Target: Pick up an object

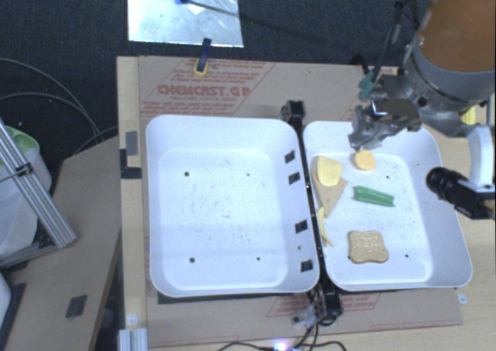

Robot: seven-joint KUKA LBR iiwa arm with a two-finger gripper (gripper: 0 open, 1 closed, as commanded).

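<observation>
The right bin (434, 256) holds a yellow wedge (328, 170), a tan triangular piece (333, 197), a small orange-yellow round piece (364, 160), a green bean-like stick (373, 197) and a tan toast slice (367, 246). A thin pale yellow strip (322, 227) lies by the bin's left wall. My gripper (363, 140) hangs low over the back of the right bin, just behind and to the left of the round piece. Nothing shows between the gripper and the bin floor.
The left bin (225, 202) stands beside the right one, joined by a black hinge strip (304, 202). A shiny metal sheet (184, 1) lies beyond the bench. Aluminium framing (31, 187) stands at the left.
</observation>
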